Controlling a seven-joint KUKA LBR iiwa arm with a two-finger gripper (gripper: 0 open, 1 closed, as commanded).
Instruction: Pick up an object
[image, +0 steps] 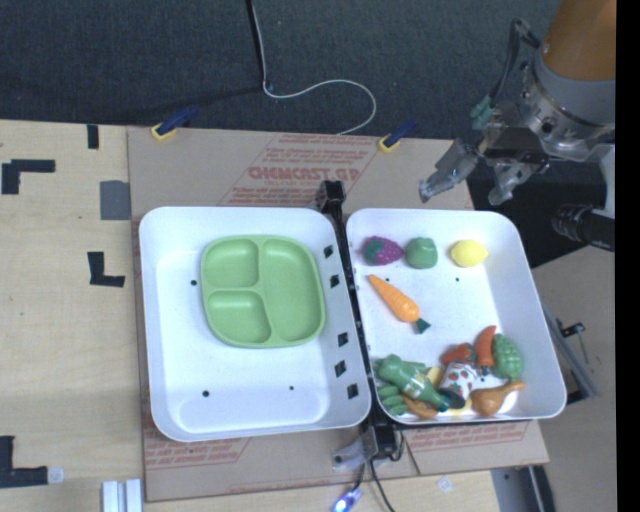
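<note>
Camera view: the claw (478, 180) hangs above the counter (60, 330), just beyond the far rim of the right bin (535, 300). Its two fingers (440, 182) stand apart with nothing between them, likely pre-opened for a descent. No object picked yet.

Landmark is the right bin. All candidates sit inside it. Along its far wall: a purple grape bunch (381, 250), a green round item (421, 252), a yellow lemon (467, 252), spaced apart, so each leaves room for fingers. A carrot (395, 299) lies alone mid-bin toward the left wall, slanted, also easy access. The near corner holds a cluttered pile (450, 378) of toy food touching and overlapping; individual pieces are hard to tell apart at this size, probably vegetables and a pear-like thing. A grasp there would be risky.

The left bin (170, 390), touching the right bin's left wall, carries a green divided plate (264, 291), probably a drop spot rather than a target.

The claw sits nearest the lemon, a plausible first try.
</note>
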